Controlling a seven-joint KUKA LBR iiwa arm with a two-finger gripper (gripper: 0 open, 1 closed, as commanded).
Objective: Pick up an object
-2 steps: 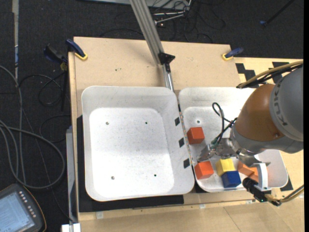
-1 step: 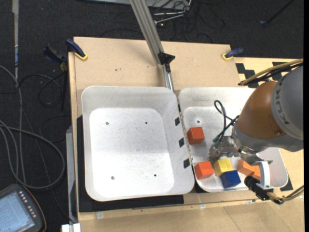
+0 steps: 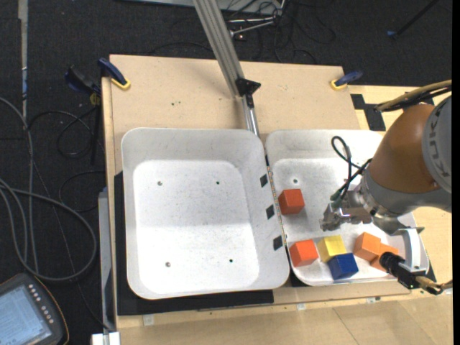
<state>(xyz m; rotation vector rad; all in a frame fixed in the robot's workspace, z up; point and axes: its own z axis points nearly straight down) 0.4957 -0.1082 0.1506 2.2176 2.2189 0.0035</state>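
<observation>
Five blocks in the right bin (image 3: 302,144): an orange cube (image 3: 291,201) just left of the pincer (image 3: 332,220) and apart from it, an orange-red one (image 3: 305,251) below-left, a yellow one (image 3: 333,246) right beneath, a blue one (image 3: 343,266) below that (touching the yellow), another orange (image 3: 369,246) below-right. Nothing seen between the pincer's tips; whether spread or pressed together, cannot tell. Far left, the other white bin (image 3: 136,149), on the tan bench (image 3: 180,92).

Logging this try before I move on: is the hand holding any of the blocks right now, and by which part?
Cannot be told. The hand sits low in the right bin, apart from the nearest orange block.
</observation>
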